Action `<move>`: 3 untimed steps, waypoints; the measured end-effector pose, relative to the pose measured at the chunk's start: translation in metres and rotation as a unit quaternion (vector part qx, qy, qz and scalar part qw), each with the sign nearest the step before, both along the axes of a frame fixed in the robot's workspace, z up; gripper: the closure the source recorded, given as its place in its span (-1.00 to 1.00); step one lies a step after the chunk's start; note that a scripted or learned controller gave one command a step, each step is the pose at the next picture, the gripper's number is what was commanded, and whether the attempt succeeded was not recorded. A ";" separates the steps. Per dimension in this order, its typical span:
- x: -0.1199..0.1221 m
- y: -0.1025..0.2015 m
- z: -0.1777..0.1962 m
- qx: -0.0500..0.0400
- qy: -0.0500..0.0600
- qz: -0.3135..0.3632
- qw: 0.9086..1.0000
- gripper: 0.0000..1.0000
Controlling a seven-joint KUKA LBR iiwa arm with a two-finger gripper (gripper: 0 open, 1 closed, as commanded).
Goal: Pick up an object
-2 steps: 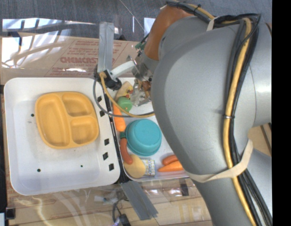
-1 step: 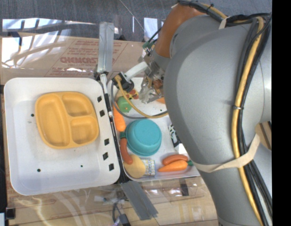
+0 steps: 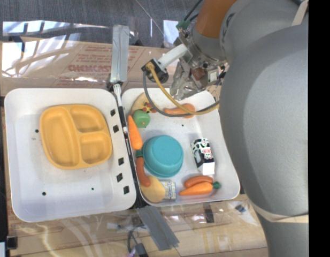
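The grey arm (image 3: pixel 266 90) fills the right side of the view, its orange band (image 3: pixel 229 7) at the top, and bends down to the far edge of the right bin (image 3: pixel 226 165). Its pincer (image 3: pixel 182 90) hangs there over the bin's back wall; whether it is open or closed cannot be told, and nothing shows in its grip.

The left bin (image 3: pixel 20 143) holds a yellow divided tray (image 3: pixel 75 135), lying flat near its middle.

The right bin is crowded. A teal bowl (image 3: pixel 163 155) sits in the centre. A long carrot (image 3: pixel 135 133) lies along the left wall, with a green ball (image 3: pixel 141 119) just beside its upper end. An orange sausage-like piece (image 3: pixel 179 110) lies just below the pincer, the nearest thing to it. Right of the bowl stands a black-and-white cow figure (image 3: pixel 202 152). At the near edge lie two small carrots (image 3: pixel 198 186) together, and a yellowish item (image 3: pixel 154 190) beside them.

Both bins rest on the table (image 3: pixel 74 63).
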State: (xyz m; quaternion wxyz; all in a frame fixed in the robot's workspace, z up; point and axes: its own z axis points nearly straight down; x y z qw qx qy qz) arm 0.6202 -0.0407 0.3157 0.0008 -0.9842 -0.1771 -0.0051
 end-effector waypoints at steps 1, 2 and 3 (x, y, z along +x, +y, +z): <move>-0.006 -0.053 -0.036 -0.001 0.009 0.004 1.000 1.00; -0.078 -0.126 -0.052 -0.001 0.007 0.074 0.997 1.00; -0.087 -0.166 -0.150 0.001 0.011 0.062 0.998 1.00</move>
